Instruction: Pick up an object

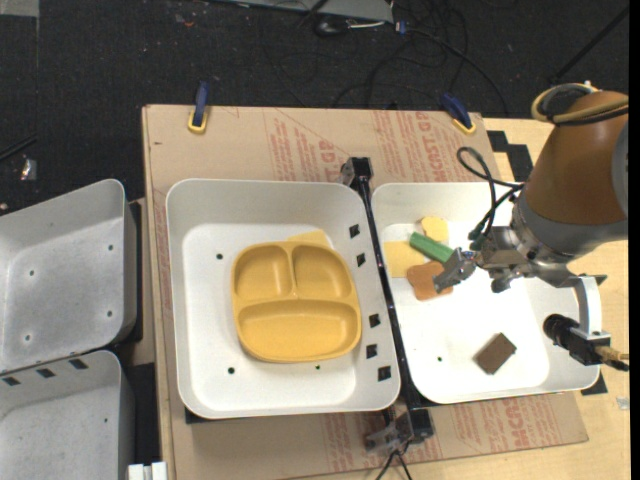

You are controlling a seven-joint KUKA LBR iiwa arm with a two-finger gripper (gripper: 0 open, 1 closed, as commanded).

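In the right bin point(520, 373), the tool point(452, 271) — grip unclear — hovers over a flat orange piece point(424, 284).

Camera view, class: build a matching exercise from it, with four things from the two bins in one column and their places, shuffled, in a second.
Things:
1. yellow divided tray
2. brown block
3. green piece
4. gripper

Places:
A. near front of right bin
B. over orange piece, right bin
C. middle of left bin
D. far part of right bin, on the yellow pieces

Pairs: 1-C, 2-A, 3-D, 4-B
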